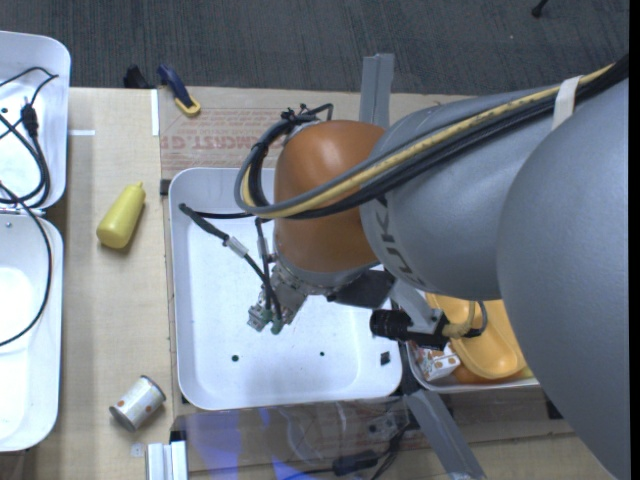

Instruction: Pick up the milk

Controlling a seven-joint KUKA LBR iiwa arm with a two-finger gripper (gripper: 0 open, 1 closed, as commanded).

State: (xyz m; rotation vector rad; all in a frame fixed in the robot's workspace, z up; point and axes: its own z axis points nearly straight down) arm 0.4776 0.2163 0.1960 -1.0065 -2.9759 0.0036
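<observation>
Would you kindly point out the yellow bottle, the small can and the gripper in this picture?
yellow bottle [121, 217]: camera view, middle of its body, on the bench left of the bin.
small can [137, 402]: camera view, its side wall, lying by the bin's lower left corner.
gripper [265, 318]: camera view, at its fingertips.

A robotics lab: a grey industrial arm [500, 198] trailing loose cables [255, 183] works over a white bin [200, 368] on a cardboard-covered table [110, 298], with dark carpet [300, 18] beyond the gripper [266, 318].

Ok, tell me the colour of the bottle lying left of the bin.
Yellow; the bottle shows in the camera view.
</observation>
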